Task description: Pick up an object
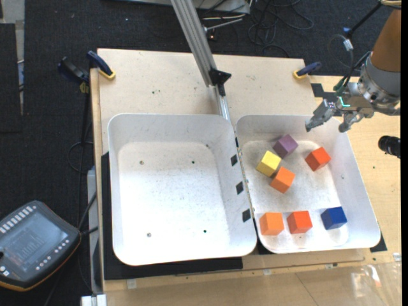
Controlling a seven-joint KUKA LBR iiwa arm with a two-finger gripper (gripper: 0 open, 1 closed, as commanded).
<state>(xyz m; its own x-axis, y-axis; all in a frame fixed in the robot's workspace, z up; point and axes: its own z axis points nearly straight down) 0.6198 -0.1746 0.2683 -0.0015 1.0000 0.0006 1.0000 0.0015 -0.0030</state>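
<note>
While the pincer [330, 121] hangs open and holds nothing above the right bin [363, 199], it next has to drop down onto one block, maybe the red block [317, 159].

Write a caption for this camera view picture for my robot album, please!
Robot pincer hovers open above the right bin of six colored cubes, nothing grasped.
</note>
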